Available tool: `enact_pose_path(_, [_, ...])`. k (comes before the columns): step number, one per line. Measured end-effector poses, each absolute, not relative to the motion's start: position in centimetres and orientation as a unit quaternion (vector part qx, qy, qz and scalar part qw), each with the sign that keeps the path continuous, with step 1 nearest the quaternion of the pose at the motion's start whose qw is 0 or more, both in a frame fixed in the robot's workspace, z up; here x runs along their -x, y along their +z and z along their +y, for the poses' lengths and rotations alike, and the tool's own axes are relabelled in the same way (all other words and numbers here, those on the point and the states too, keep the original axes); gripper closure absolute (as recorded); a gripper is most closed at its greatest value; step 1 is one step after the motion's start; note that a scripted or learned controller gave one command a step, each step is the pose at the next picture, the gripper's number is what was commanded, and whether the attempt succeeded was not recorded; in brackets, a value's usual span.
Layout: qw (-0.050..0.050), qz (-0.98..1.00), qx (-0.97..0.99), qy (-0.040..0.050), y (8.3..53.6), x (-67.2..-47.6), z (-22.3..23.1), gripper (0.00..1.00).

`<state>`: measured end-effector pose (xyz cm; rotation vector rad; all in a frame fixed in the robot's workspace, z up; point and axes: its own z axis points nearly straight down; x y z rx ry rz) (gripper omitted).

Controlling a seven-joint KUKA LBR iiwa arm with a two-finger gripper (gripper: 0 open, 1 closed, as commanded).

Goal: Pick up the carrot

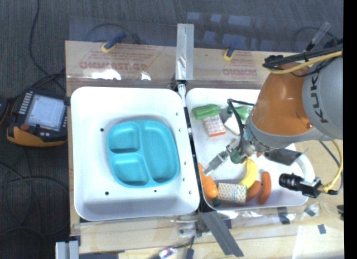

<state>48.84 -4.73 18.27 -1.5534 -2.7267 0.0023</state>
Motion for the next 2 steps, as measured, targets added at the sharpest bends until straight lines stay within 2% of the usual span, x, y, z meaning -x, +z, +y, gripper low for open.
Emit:
enact_pose_path(1, [0.0, -0.871, 0.491, -0.0001, 20.7, -57.4, -5.3, 0.0])
enact_pose_path(2, [-0.002, -0.908, 0.419, 0.0, 43.5, -56.4, -6.4, 0.0])
